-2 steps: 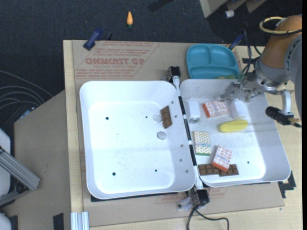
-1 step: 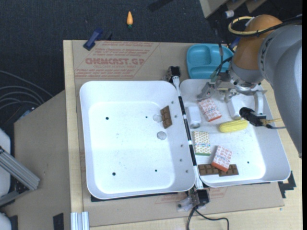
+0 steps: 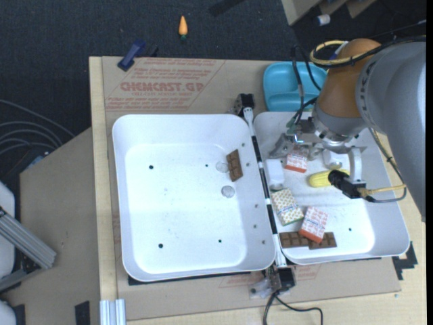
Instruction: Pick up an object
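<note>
Two shallow white bins sit side by side on the tan table [image 3: 169, 87], the left bin [image 3: 176, 215] and the right bin [image 3: 369, 215] meeting along a dark seam. The grey arm [image 3: 399, 93], with its orange band [image 3: 348, 73], reaches in from the right and hangs its gripper [image 3: 312, 151] low over the far part of the right bin; whether the gripper is spread or pressed together cannot be told from this angle. Just beside the gripper, toward the seam, lies a small red-and-white box [image 3: 296, 162], and just in front of the gripper lies a yellow banana-shaped toy [image 3: 321, 179]. Close to the seam sits a small white block [image 3: 276, 175], with a pale patterned carton [image 3: 287, 206] next to it on the near side. An orange-and-white carton [image 3: 314, 223] lies just beside that carton and overlaps a flat brown bar [image 3: 294, 239] at the bin's near edge. The left bin holds a second brown bar [image 3: 234, 164] near the seam, with two small greyish discs [image 3: 228, 191] close by. A light-blue plastic tub [image 3: 287, 87] stands behind the right bin.
</note>
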Tool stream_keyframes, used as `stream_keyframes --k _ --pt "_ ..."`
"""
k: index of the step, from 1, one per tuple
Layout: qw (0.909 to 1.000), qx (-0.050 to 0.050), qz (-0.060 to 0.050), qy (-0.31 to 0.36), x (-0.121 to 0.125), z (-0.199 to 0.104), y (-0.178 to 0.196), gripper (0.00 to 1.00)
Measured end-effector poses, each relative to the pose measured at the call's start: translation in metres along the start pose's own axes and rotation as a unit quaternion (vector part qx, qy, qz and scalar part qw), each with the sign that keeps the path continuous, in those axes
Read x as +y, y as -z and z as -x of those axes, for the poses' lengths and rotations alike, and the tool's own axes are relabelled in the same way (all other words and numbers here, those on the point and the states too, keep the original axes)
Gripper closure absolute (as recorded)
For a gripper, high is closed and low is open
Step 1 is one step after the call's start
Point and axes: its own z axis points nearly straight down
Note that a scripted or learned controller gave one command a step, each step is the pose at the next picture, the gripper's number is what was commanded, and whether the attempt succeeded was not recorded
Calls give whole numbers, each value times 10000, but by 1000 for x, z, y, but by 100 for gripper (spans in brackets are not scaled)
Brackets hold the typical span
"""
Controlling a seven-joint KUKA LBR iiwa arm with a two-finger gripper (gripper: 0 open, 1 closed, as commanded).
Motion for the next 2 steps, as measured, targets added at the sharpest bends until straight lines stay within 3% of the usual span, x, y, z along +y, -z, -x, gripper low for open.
stream_keyframes --k 1,2 --pt "10000 1 3 -1 0 0 10 100" --pt "10000 -5 15 3 27 -50 101 100"
